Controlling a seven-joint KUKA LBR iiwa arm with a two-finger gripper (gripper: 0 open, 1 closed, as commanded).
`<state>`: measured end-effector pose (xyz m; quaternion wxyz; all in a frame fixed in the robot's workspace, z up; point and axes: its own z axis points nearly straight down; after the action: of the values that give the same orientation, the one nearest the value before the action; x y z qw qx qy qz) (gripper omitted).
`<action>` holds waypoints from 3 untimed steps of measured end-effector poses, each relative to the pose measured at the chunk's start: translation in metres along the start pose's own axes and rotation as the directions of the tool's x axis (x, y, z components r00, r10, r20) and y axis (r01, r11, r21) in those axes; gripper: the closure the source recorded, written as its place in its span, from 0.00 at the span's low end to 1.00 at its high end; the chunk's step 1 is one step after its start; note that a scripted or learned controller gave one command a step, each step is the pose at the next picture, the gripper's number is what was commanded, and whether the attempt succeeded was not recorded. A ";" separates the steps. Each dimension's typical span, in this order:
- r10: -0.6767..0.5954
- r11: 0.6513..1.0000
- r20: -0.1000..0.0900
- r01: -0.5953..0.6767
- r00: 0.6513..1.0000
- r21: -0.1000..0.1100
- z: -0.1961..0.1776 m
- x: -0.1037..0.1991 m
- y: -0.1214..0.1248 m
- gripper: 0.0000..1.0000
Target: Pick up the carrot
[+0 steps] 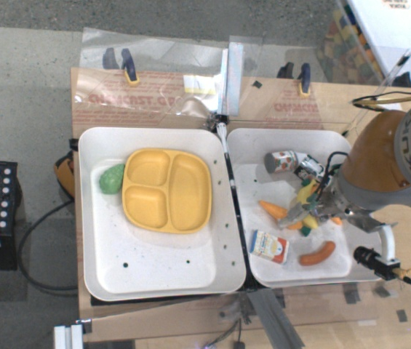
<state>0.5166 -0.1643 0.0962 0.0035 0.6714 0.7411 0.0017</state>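
Reaching in from right, grey arm point(390, 162) w/ orange band hangs over right bin point(249, 195). Left bin point(103, 260) holds yellow divided plate point(167, 190), green lump point(111, 179) touching its left edge. Gripper point(308, 208) low amid clutter in right bin; can't tell its state. Carrot point(273, 210) lies just left of gripper. Sausage point(316, 254), small carton point(269, 246) near front wall; can point(281, 161) toward back.

2 bins point(154, 286): white plastic, smooth, matt. Divided plate point(167, 190): yellow plastic, smooth, faint sheen. Carrot point(272, 209): orange, smooth plastic look. Can point(281, 161): metal, glossy. Bench point(321, 99): pale wood, clear plastic film clamped over it.
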 end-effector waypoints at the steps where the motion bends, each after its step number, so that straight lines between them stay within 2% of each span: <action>1: 0.003 1.000 -0.004 -0.003 1.000 0.008 -0.006 0.000 -0.003 1.00; 2: -0.064 0.998 -0.002 0.064 0.998 0.007 -0.095 0.040 0.036 1.00; 3: -0.063 0.998 -0.004 0.063 0.998 0.008 -0.094 0.040 0.035 0.00</action>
<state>0.5473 -0.1212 0.1908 -0.0004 0.6476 0.7620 -0.0003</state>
